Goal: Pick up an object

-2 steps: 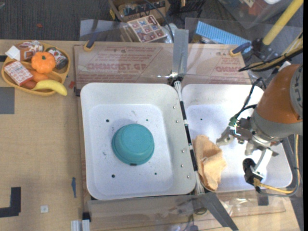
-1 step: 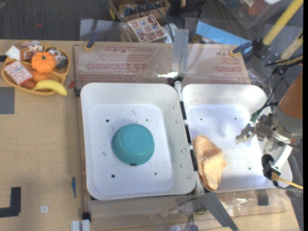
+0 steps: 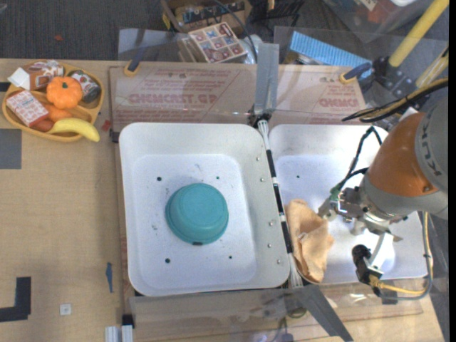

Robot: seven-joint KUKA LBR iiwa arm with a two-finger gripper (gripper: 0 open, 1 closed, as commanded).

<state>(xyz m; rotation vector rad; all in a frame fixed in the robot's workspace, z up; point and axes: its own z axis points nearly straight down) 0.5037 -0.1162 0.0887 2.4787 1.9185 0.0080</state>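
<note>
While the grey arm (image 3: 410, 166) with its orange band reaches in from the right edge, its gripper (image 3: 340, 204) hangs low over the right bin (image 3: 313, 159); whether the jaws are open or closed cannot be told. Just left of it, a crumpled tan cloth (image 3: 311, 239) lies against that bin's left wall. At centre-left, a teal bowl (image 3: 197, 213) sits upside down in the left bin (image 3: 142, 148). On the bench (image 3: 50, 219), upper left, a tray of toy food (image 3: 51, 100) rests.

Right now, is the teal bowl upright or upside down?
Upside down: the bowl in the left bin shows its rounded outside and flat base, no hollow.
</note>
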